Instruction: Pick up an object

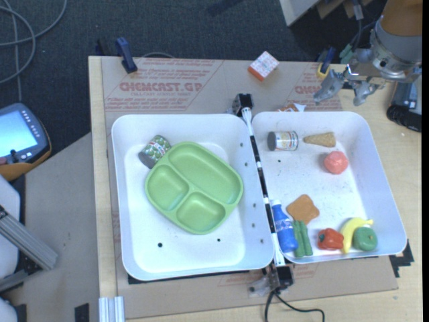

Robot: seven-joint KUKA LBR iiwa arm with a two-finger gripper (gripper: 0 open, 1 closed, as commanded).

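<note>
My gripper point(344, 88) hangs open above the far right corner of the right bin point(382, 173), with nothing between its fingers point(326, 86). In that bin lie a small can point(283, 140) on its side, a tan cracker point(320, 139) and a red ball point(336, 162) at the far end. An orange toast slice point(303, 208), a blue bottle point(282, 227), a green pickle point(301, 239), a red pepper point(329, 239), a banana point(352, 231) and a green apple point(366, 239) lie at the near end.
The left bin point(127, 180) holds a green divided plate point(194, 186) and a crushed green-grey can point(155, 150). An orange-and-white cube point(263, 66) and a blue clamp point(125, 54) sit on the bench behind the bins.
</note>
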